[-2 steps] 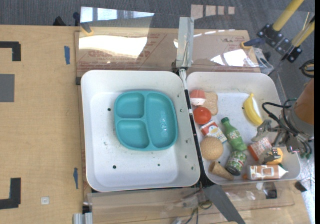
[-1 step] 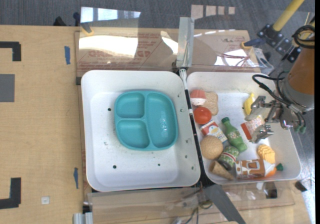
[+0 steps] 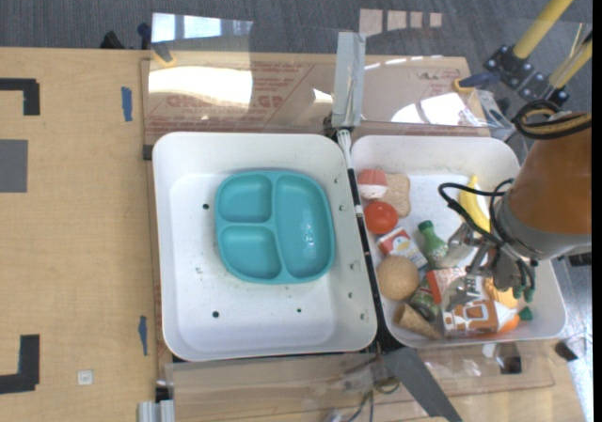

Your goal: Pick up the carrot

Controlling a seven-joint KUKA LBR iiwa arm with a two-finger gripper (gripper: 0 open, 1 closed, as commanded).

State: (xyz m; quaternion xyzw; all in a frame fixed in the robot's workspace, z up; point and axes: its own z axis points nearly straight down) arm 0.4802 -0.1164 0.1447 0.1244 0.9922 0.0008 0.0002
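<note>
Counter: tan cardboard, two white bins, grey carpet beyond. Left bin holds a teal divided plate. Right bin: carrot beneath the gripper, fingers' state indiscernible

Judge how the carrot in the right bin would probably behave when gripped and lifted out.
The carrot looks like smooth moulded plastic, so it is probably stiff, light and somewhat slippery. Lying wedged against the bin wall among crowded toy food and under the claw, it may drag neighbours along. Its tapered, rounded form could roll if dropped.
</note>
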